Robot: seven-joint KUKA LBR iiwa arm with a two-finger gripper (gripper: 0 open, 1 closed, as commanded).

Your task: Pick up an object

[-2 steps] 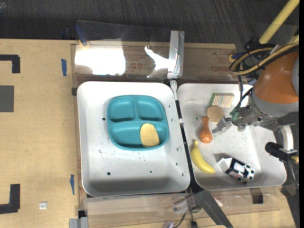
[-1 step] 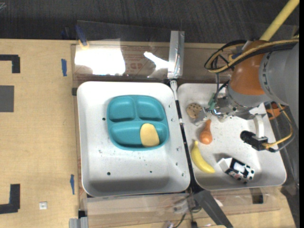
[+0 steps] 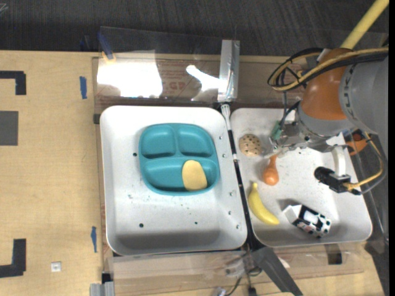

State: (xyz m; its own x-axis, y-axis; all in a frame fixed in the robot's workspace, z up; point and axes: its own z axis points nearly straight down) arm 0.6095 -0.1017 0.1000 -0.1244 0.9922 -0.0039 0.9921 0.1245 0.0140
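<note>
Carrot-shaped orange toy [image 3: 271, 172] lies in the right bin [image 3: 308, 165], near its middle and toward the left wall, with its thin end pointing up the view and its round end toward the near edge. The gripper [image 3: 281, 138] hangs just above and beyond that thin end, close to it, though contact cannot be made out; whether the claw is released or clenched cannot be told from this slanted view, and nothing is seen held in it. A speckled tan ball [image 3: 249, 144] sits just left of the gripper, beside the wall that the two bins share. A yellow banana [image 3: 262, 207] lies nearer the front of the same bin, below the carrot toy and apart from it, curving along the left wall. A black and white toy [image 3: 311, 222] rests near the bin's front edge, right of the banana. The grey arm [image 3: 364, 97] reaches in from the right, its orange band [image 3: 324, 97] above the wrist, with yellow and black cables [image 3: 290, 73] looping over it. In the left bin [image 3: 166, 221] a teal divided plate [image 3: 162, 142] holds a yellow oval piece [image 3: 195, 176] in its front right compartment. Both bins stand on a brown bench [image 3: 43, 165]
</note>
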